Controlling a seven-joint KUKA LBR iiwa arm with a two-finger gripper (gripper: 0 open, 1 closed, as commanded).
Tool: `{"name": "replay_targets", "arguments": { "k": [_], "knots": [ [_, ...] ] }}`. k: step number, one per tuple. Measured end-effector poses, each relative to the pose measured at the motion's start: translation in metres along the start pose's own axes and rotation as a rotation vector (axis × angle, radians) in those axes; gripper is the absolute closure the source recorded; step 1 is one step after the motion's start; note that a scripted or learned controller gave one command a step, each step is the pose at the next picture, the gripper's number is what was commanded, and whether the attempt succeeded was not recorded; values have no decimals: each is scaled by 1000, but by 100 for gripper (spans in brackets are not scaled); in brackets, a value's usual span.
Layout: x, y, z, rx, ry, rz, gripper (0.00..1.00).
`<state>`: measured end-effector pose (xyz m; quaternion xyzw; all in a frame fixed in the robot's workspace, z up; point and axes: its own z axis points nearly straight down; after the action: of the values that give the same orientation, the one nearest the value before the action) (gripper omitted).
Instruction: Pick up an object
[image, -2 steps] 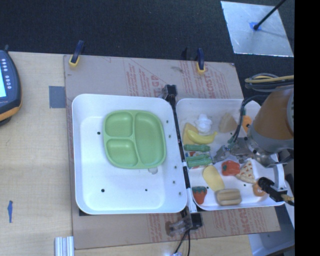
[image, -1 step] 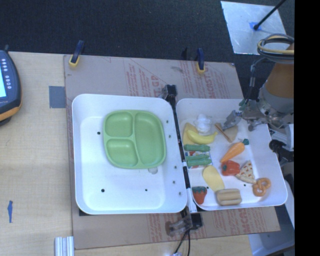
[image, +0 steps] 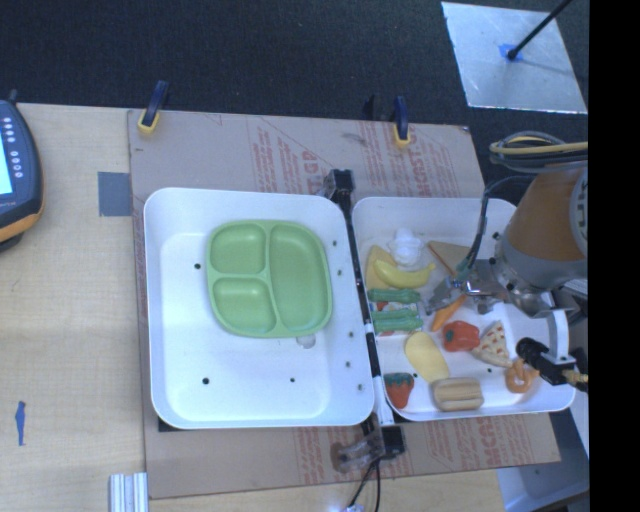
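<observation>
The right bin (image: 535, 405) holds several toy foods: a yellow banana (image: 397, 271), a green packet (image: 394, 318), an orange carrot (image: 446, 313), a red pepper (image: 460, 336), a pizza slice (image: 493, 346), a pale yellow piece (image: 427, 356), a bun (image: 458, 394), a strawberry (image: 398, 388) and a pretzel (image: 520, 378). My gripper (image: 452, 291) reaches in from the right and hangs low over the middle of this bin. It is just above the carrot and right of the banana. I see nothing lifted.
In the left bin (image: 180, 400) lies a green divided plate (image: 270, 277). A white lump (image: 405, 243) and a tan wedge (image: 449, 255) sit at the back of the right bin. The arm's orange band (image: 545, 215) and cables overhang that bin's right side.
</observation>
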<state>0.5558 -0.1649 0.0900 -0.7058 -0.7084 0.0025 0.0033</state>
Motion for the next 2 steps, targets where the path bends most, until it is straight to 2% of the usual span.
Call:
{"name": "replay_targets", "arguments": {
  "k": [1,2],
  "knots": [
    [34,86,-2,1,-1,1,0],
    [18,65,-94,-12,-3,2,0]
  ]
}}
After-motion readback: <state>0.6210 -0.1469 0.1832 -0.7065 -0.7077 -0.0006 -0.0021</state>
